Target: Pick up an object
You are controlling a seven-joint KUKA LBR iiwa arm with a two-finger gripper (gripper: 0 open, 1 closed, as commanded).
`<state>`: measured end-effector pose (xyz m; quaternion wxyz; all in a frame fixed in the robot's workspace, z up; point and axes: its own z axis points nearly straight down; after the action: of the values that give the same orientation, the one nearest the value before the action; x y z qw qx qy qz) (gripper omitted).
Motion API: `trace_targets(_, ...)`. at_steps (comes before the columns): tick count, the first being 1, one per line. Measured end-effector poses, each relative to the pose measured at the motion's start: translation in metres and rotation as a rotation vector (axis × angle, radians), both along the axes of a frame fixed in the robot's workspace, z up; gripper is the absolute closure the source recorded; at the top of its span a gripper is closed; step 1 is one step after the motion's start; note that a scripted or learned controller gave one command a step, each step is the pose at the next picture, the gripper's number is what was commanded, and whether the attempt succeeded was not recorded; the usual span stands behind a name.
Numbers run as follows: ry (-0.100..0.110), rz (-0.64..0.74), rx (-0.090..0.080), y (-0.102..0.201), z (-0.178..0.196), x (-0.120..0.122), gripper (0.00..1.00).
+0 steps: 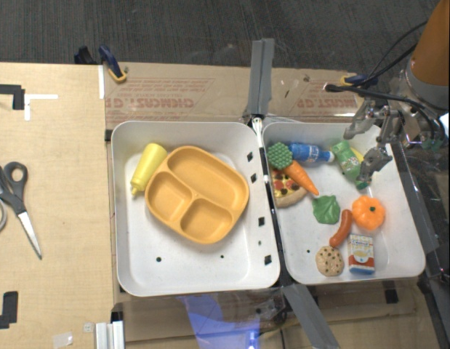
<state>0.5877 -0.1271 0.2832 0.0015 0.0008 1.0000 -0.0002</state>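
Right bin [410, 257]: one carton [361, 254], label unreadable; one cookie [329, 261]; gripper [368, 167] above, opening and grasp indiscernible.

Orange divided plate [197, 193], yellow bottle [147, 166], white bins [188, 276], orange pumpkin [368, 213], green leaf [326, 209] (tan cookie [329, 261], dark-speckled).

- Tabletop [50, 195]: light wood, I see it left of the bins.
- Scissors [17, 202] lie at its left edge.
- Left bin [192, 267] and right bin [399, 260] sit side by side, rims touching.
- Brown cardboard sheet [181, 97] behind the bins.
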Motion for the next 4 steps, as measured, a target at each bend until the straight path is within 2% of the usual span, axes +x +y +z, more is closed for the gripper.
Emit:
trace_targets(1, 0.001, -0.076, 0.000, 0.002, -0.126, 0.005, 0.00)
trace_targets(2, -0.016, -0.014, -0.002, 0.029, -0.181, -0.009, 0.00)
trace_targets(3, -0.018, -0.026, -0.002, 0.031, -0.180, 0.001, 0.00)
trace_targets(4, 0.002, -0.248, 0.001, 0.026, -0.191, -0.105, 0.00)
